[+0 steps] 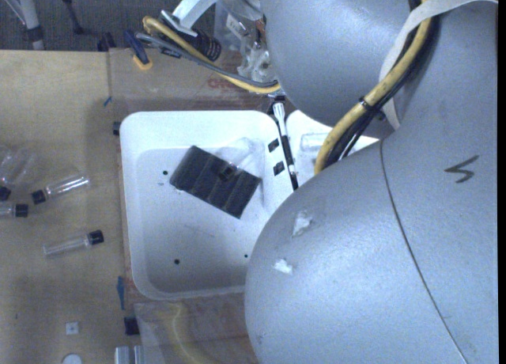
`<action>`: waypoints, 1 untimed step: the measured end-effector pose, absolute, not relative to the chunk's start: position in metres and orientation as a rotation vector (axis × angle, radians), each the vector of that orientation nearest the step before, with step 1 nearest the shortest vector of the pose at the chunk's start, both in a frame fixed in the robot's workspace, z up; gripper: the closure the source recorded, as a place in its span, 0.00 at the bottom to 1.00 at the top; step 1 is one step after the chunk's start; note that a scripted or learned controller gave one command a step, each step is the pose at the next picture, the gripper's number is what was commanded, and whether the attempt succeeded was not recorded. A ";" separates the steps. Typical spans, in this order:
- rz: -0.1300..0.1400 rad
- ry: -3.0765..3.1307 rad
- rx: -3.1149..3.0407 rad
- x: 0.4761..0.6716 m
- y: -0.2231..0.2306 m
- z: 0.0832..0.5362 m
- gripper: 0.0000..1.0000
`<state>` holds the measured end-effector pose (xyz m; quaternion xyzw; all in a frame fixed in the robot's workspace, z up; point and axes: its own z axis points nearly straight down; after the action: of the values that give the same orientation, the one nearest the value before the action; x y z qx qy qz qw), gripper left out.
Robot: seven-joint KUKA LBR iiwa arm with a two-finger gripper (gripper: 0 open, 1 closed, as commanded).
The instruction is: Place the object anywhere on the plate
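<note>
Dark ribbed plate [216, 181] lying tilted inside white bin [150, 220], toward its upper half. Small clear object [239, 153] at plate's upper right corner, touching it. Grey arm [371, 196] covering everything right of plate. Jaw state: cannot tell. Clear vials [73, 240] on bench [55, 101], left of bin.

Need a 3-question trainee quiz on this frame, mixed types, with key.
1. True or false: the dark ridged plate lies flat and square to the walls of the white bin.
2. Multiple choice: the clear vials with black caps lie (A) inside the bin, (B) on the wooden bench left of the bin, (C) on the plate.
3. Fill in: the big grey arm blocks the ____ side of the view.

Key: 1 false, it sits turned at an angle. 2 B. 3 right.
</note>
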<state>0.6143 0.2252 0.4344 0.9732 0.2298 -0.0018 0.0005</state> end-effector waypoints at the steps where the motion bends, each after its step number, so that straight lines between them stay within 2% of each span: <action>1: 0.004 0.365 3.120 0.655 0.224 0.435 1.00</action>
<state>0.6550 0.2239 0.4347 0.9932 0.1161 0.0012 0.0003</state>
